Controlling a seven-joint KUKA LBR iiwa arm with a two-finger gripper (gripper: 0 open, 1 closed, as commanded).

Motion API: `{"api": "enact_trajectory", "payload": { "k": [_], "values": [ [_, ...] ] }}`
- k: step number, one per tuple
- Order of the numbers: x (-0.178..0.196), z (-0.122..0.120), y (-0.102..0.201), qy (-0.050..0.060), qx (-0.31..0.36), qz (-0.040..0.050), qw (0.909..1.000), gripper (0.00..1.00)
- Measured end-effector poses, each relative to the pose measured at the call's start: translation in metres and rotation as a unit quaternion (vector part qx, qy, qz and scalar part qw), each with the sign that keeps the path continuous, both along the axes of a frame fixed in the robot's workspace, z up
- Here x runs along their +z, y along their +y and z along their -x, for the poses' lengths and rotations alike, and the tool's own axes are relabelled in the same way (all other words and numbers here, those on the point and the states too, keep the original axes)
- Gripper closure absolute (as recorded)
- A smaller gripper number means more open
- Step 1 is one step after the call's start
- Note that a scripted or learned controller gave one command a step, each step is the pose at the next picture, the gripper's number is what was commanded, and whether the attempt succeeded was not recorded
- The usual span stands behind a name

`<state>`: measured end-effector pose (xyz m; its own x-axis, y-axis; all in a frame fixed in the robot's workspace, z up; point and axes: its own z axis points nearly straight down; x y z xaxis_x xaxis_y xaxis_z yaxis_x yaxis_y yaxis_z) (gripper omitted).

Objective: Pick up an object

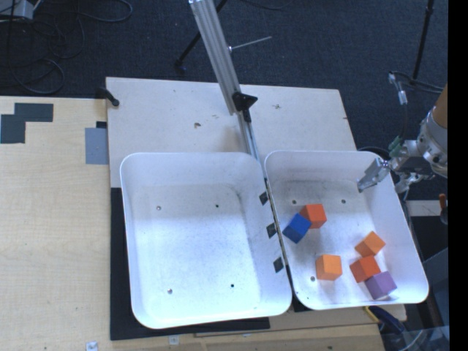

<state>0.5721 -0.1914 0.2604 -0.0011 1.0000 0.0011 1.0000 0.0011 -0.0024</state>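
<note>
Several small cubes lie in the right bin [344, 159]. A blue cube [296, 227] touches an orange cube [315, 215] near the bin's left wall. Another orange cube [328, 266] sits alone toward the front. At the front right, an orange cube [370, 244], a red-orange cube [364, 268] and a purple cube [380, 284] cluster together. My gripper [386, 179] hangs over the bin's back right corner, open, with nothing between its fingers. It is well apart from all the cubes.
The left bin [146, 196] adjoins the right one along a divider with black clips [270, 229]. A slanted aluminium post [219, 57] rises behind the bins. Cables and stands lie on the dark floor beyond the bench.
</note>
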Motion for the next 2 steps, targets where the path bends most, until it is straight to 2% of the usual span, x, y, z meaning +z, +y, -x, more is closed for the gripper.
{"api": "enact_trajectory", "payload": {
  "k": [1, 2],
  "values": [
    [-0.148, -0.037, 0.023, -0.002, 0.000, 0.0010, 1.0000, 0.00],
    [-0.168, 0.020, 0.085, -0.002, 0.001, 0.0010, 1.0000, 0.00]
  ]
}}
